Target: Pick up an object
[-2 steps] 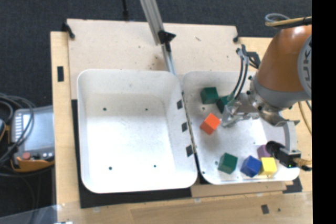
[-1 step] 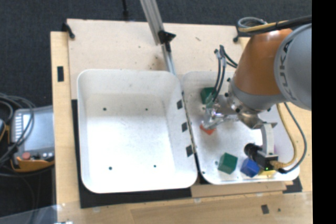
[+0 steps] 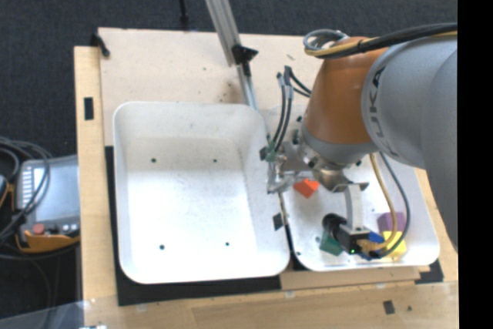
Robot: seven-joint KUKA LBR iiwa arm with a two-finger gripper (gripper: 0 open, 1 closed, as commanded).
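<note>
My gripper [image 3: 317, 179] hangs low over the right bin [image 3: 426, 239], mostly hidden under the grey and orange wrist. A small orange-red block [image 3: 306, 187] shows right at the gripper's left edge; whether it is held or lying in the bin I cannot tell. A green object [image 3: 330, 246] lies near the bin's front edge. Purple [image 3: 384, 221] and blue [image 3: 374, 238] pieces lie to its right.
The left bin [image 3: 192, 189] lies beside the right one, their rims meeting around x 365. A slanted aluminium rail [image 3: 219, 8] rises behind the bins. The arm covers the back half of the right bin. A control pendant [image 3: 46, 204] lies off the bench at the left.
</note>
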